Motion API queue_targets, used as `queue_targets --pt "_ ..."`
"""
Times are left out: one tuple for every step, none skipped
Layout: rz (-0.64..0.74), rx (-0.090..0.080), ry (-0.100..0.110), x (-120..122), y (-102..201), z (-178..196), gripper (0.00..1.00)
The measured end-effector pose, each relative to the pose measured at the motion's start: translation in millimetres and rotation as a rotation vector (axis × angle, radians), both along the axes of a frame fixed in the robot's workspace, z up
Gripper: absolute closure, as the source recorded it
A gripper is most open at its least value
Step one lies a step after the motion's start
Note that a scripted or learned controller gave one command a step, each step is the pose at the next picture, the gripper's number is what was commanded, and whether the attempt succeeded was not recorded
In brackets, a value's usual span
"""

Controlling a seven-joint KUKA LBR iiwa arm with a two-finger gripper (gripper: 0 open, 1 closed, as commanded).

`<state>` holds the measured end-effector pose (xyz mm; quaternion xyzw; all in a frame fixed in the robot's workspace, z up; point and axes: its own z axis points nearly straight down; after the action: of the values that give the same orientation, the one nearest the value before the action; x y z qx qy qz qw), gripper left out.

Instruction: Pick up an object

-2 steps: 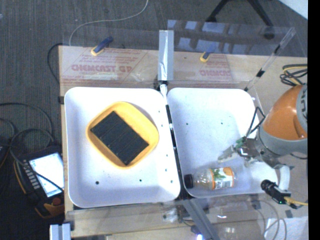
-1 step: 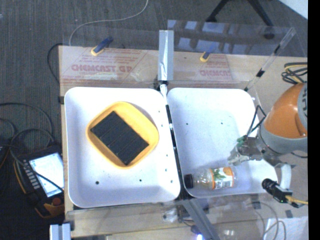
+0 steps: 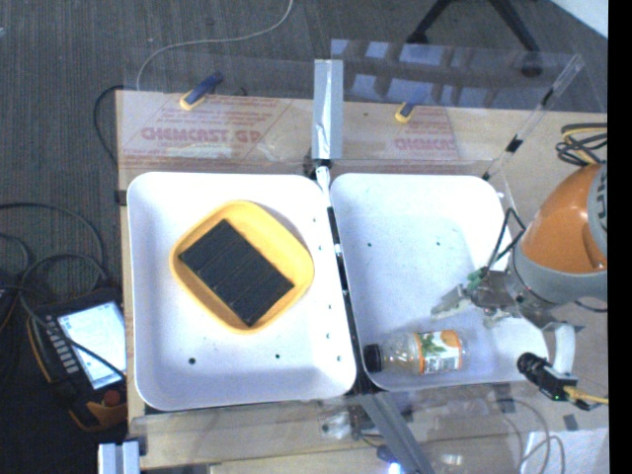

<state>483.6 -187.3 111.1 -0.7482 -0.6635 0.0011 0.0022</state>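
On the desk sit two white bins side by side. The right bin [image 3: 415,215] has a small clear bottle [image 3: 415,354] lying on its side by the bin's near edge, close to the near left corner, with its dark cap pointing left. It has an orange and green label, but the words are too small to read. The bottle looks light and smooth, so it may roll or slip; I think the best place to grab it is across the middle. The hand [image 3: 464,296] hangs over the right side of this bin, a little behind the bottle and not touching it. I cannot tell if it is wide or narrow. The left bin [image 3: 158,205] holds a yellow dish [image 3: 286,240] with a dark ribbed square [image 3: 237,270] in it. Behind the bins, faded red letters [image 3: 202,134] read "CHEMCAST".
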Motion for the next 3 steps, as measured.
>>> queue_targets --pt "0.102 -0.014 -0.018 3.3 34.1 -19.0 0.00" --pt "0.164 -0.004 -0.020 5.7 18.5 -19.1 0.00" --pt "0.029 -0.008 -0.025 6.9 24.3 -19.1 0.00"
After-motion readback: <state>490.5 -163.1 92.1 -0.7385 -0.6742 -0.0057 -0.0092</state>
